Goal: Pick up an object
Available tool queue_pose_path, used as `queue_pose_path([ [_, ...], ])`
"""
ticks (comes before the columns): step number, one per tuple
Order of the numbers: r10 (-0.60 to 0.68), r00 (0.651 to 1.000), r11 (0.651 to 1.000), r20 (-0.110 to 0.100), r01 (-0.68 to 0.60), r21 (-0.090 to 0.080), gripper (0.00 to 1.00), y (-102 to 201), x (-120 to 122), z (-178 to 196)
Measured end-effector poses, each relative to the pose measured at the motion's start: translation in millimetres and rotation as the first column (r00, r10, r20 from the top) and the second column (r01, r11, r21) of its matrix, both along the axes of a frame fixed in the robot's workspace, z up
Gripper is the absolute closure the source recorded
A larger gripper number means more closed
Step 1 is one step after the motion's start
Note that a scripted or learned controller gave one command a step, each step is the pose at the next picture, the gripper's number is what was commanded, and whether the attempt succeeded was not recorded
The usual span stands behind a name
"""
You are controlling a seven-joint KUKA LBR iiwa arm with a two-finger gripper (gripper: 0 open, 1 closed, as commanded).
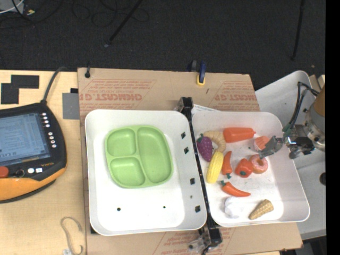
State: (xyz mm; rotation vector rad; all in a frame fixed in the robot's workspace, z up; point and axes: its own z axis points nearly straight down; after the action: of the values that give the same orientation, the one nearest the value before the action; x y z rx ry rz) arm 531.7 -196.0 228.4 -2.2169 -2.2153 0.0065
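The right bin (pixel 289 195) holds several toy foods: an orange carrot (pixel 239 134), a purple grape bunch (pixel 204 148), a yellow corn cob (pixel 215 167), a red bell pepper (pixel 243 168), a pinkish round fruit (pixel 260 165), a small red chili (pixel 235 190), a white garlic bulb (pixel 231 206) and a beige cone (pixel 261 210). My gripper (pixel 281 149) hovers over the bin's right side, open, with nothing between its fingers. One dark fingertip (pixel 265 150) ends just above the round fruit, beside a salmon-pink piece (pixel 261 142).
The left bin (pixel 101 206) carries a green divided plate (pixel 139 156). A teach pendant (pixel 26 147) lies on the bench at far left. A black divider (pixel 195 169) joins the two bins. A blue and yellow clamp (pixel 201 73) sits on the cardboard's far edge.
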Motion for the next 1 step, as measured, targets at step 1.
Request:
queue_pose_path([
  [1, 0.001, 1.000, 1.000, 0.007, -0.001, -0.002, 0.00, -0.4, 1.7, 3.4],
])
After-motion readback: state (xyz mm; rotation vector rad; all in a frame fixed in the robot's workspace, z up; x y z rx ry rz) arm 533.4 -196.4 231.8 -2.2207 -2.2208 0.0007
